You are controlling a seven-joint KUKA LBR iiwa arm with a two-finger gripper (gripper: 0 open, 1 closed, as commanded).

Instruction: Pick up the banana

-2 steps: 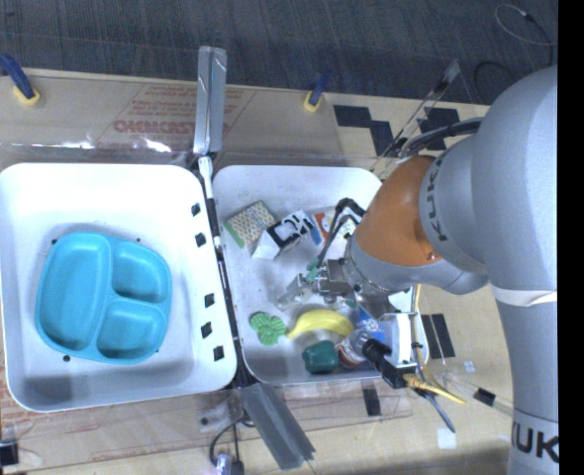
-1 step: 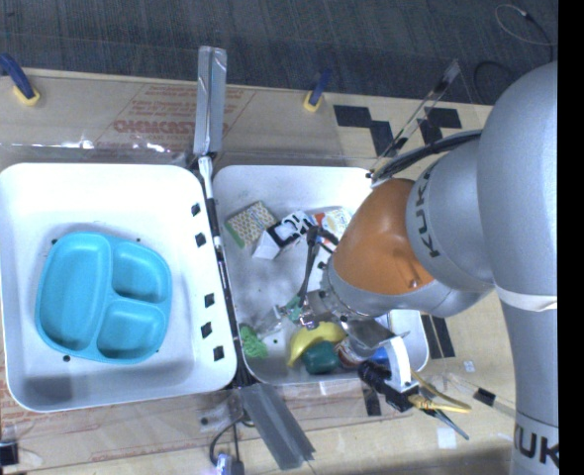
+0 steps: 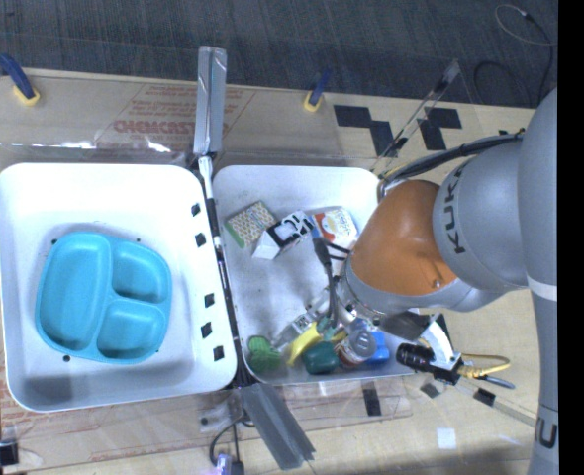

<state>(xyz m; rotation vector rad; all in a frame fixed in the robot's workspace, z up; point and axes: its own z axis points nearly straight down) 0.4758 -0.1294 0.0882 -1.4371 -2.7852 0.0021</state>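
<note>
The pincer (image 3: 334,323) hung low over the banana (image 3: 305,343) in the right bin (image 3: 272,181), its grip impossible to tell, and needed squaring across the yellow before closing.

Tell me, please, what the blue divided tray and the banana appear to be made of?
The blue divided tray looks like moulded plastic: one even colour, rounded compartment walls, a soft sheen. The banana, lying in the right bin near the end effector, seems to be a plastic toy with a smooth, uniform yellow surface, though it is too small to be sure.
</note>
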